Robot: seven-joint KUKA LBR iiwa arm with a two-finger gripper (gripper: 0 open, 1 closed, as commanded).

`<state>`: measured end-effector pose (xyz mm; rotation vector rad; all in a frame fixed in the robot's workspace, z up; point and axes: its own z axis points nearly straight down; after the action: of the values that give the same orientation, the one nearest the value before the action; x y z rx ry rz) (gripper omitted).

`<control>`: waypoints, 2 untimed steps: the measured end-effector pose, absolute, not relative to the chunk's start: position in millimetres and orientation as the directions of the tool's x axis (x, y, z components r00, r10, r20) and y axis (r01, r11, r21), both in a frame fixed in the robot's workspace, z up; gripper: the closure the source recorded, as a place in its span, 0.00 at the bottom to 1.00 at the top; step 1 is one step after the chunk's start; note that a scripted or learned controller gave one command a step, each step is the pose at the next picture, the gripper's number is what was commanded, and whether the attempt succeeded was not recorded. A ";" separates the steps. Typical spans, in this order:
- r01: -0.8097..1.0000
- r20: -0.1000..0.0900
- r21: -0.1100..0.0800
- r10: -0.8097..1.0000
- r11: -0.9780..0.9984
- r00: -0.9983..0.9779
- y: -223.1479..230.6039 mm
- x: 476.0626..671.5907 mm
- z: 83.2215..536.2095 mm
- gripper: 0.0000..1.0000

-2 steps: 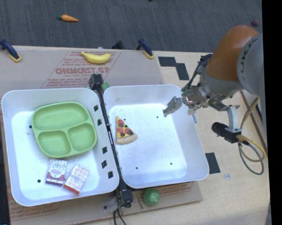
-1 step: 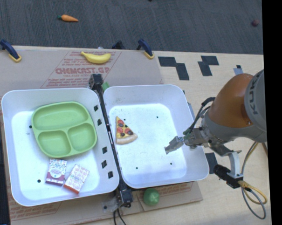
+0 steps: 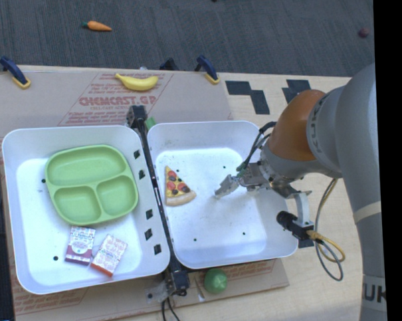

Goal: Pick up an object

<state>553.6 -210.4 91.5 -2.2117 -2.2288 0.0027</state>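
A pizza slice toy (image 3: 177,186) lies in the right bin (image 3: 212,252) near its left wall. My gripper (image 3: 223,188) hangs over the middle of that bin, its fingers pointing left, a short way right of the pizza slice and apart from it. Nothing shows between the fingers. In the left bin (image 3: 17,218) sit a green divided plate (image 3: 91,182) and two small snack packets (image 3: 80,245) (image 3: 109,254) near its front.
A yellow banana (image 3: 137,80) lies on the cardboard behind the bins. A green ball (image 3: 215,280) rests in front of the right bin. A small carrot (image 3: 98,25) is on the floor at the back. Blue clamps (image 3: 207,68) hold the board's far edge.
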 end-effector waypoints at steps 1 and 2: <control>1.000 0.000 -0.003 1.000 0.007 -0.007 -210.9 499.6 91.7 0.00; 1.000 0.001 -0.001 1.000 0.006 -0.006 -210.5 559.9 92.1 0.00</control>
<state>559.9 -210.5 92.1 -2.2138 -2.2271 0.0007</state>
